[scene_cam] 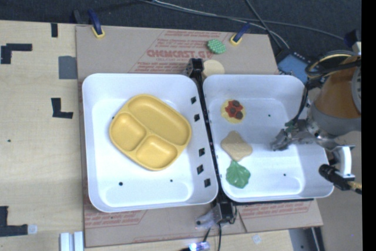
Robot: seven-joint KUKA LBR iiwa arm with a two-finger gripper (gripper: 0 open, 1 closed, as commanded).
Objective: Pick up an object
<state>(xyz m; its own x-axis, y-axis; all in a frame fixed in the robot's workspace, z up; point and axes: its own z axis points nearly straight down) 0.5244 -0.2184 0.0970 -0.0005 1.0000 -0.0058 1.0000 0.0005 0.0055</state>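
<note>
Green leaf upright, pincer apart

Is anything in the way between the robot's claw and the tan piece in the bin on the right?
Nothing visible is. The gripper is low over the right bin, and bare white floor lies between it and the tan piece. The green piece and the small pizza lie off to the sides.

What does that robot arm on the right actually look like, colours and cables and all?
The grey robot arm is thick and rounded, with an orange band wrapping its upper part. Dark cables loop over its top. It narrows to a small dark metal two-finger gripper at the tip. A white fitting juts out beside it.
</note>
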